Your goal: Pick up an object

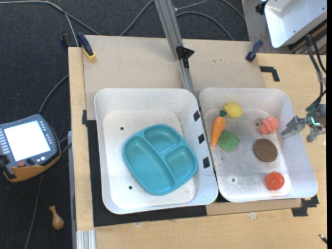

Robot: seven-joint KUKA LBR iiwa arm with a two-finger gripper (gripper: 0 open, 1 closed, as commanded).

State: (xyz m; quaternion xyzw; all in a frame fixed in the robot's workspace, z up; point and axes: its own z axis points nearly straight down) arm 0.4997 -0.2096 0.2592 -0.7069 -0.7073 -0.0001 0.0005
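Observation:
The right bin holds several toy foods: a yellow lemon, an orange carrot lying against a green vegetable, a pink piece, a brown disc and a red tomato. My gripper hovers over the bin's right rim, just right of the pink piece. It is open, with nothing between its fingers. A green light glows on its body.
In the left bin lies a blue divided plate. A slanted metal pole rises from behind the gap between the bins. A teach pendant sits off the bench at left. Blue clamps grip the back corners.

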